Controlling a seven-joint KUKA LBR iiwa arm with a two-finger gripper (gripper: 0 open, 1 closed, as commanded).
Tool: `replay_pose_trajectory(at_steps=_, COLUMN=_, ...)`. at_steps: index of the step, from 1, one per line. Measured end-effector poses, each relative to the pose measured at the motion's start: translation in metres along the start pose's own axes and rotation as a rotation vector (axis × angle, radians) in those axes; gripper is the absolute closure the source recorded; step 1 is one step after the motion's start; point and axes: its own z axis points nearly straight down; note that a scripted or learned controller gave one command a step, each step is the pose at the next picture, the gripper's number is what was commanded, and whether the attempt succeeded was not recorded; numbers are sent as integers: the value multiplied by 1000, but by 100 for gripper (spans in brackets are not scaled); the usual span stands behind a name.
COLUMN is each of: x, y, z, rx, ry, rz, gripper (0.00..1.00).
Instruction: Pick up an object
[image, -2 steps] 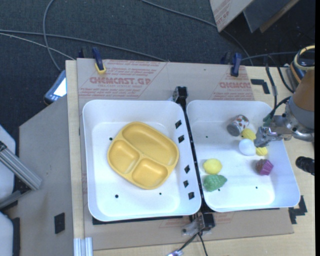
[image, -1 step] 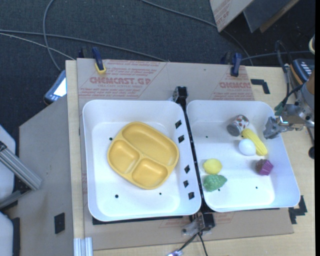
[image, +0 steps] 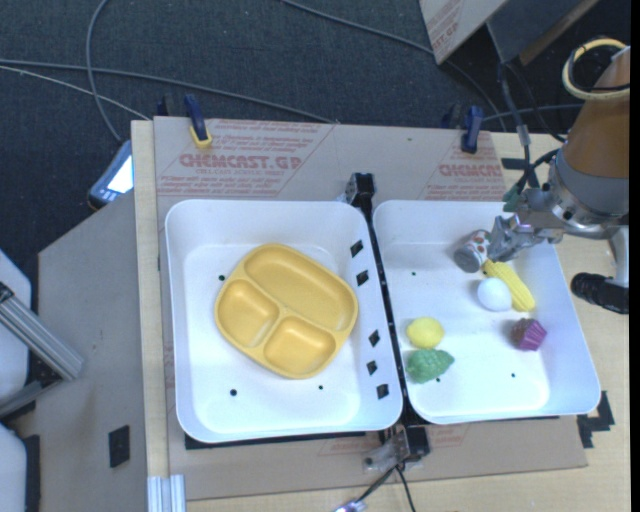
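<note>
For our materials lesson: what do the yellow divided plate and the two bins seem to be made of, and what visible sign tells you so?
Yellow divided plate: likely moulded plastic with a soft sheen; its even colour and rounded compartment ridges suggest this.
Left bin and right bin: probably thin formed plastic, smooth and white; rounded corners and shallow curved walls point to that, though coated metal cannot be ruled out.

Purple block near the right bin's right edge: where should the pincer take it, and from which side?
Probably straight from above, closing across the middle of the small purple block. It lies alone on the bin floor, apart from the yellow corn cob and white ball. The bin's right wall is close, so a sideways approach looks cramped.
</note>
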Motion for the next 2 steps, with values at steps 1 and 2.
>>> replay_pose_trajectory(at_steps=1, x=56, y=19, z=10, rx=1, ry=1, rz=0, gripper=100)
replay_pose_trajectory(at_steps=2, x=119, y=33, z=12, rx=1, ry=0, rz=0, gripper=100)
